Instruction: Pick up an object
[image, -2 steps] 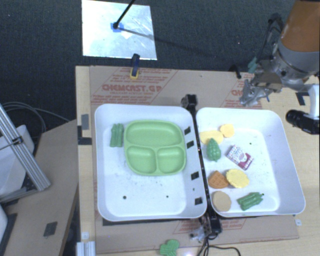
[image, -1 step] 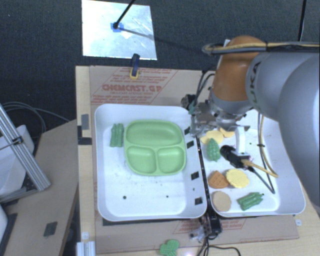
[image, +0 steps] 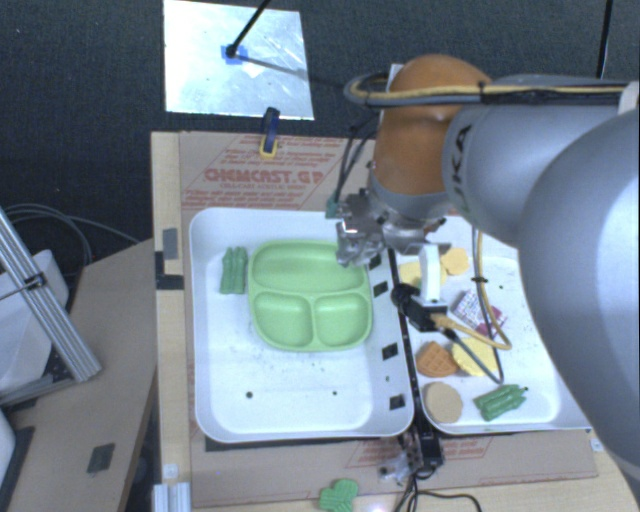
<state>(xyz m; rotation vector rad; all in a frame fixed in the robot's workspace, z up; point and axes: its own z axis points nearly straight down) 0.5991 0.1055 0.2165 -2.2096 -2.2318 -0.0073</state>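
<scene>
Grey arm (image: 540, 190) cut off by right and top edges, hiding back and right part of right bin (image: 540, 415). Gripper (image: 352, 248) small and blurred at far right corner of green tray (image: 310, 297); finger state unclear. Pile of small items (image: 460, 320) in right bin partly covered by arm; individual shapes hard to tell. Green object (image: 339, 494) at bottom edge cut off.

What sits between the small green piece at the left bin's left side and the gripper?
In the camera view, the green divided plate lies between the small green piece and the gripper, which is over the plate's upper right corner.
</scene>
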